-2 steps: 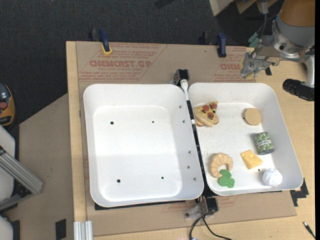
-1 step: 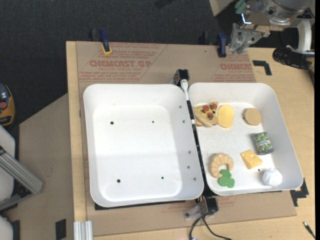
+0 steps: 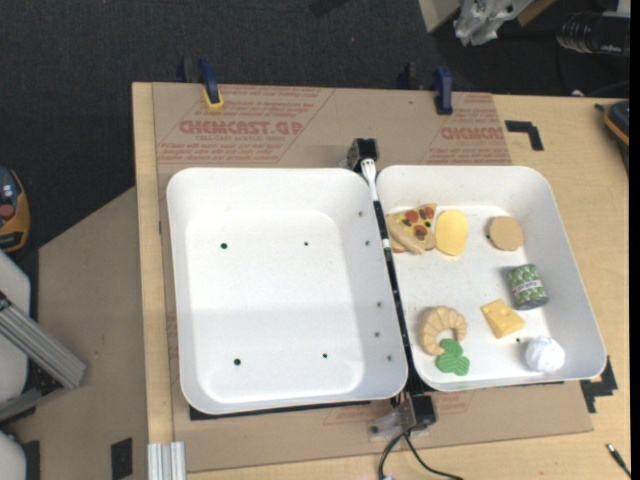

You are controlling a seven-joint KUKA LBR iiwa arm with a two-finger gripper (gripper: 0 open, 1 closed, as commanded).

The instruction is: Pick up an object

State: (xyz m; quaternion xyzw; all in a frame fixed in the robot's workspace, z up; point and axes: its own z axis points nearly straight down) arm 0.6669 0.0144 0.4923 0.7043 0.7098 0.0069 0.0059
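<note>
From the overhead camera we see every pickable piece in the right bin (image 3: 560, 268), and we fancy the yellow wedge (image 3: 501, 318) near its right side: small, light, stiff, flat-faced, best pinched across its two broad sides. The gripper (image 3: 485, 13) hangs at the far edge, well apart from the bins, and whether it's open or closed we cannot tell.

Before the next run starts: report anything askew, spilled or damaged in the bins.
Nothing stands out. All the items sit apart inside the right bin, except the green piece touching the croissant. No spill or damage visible.
</note>
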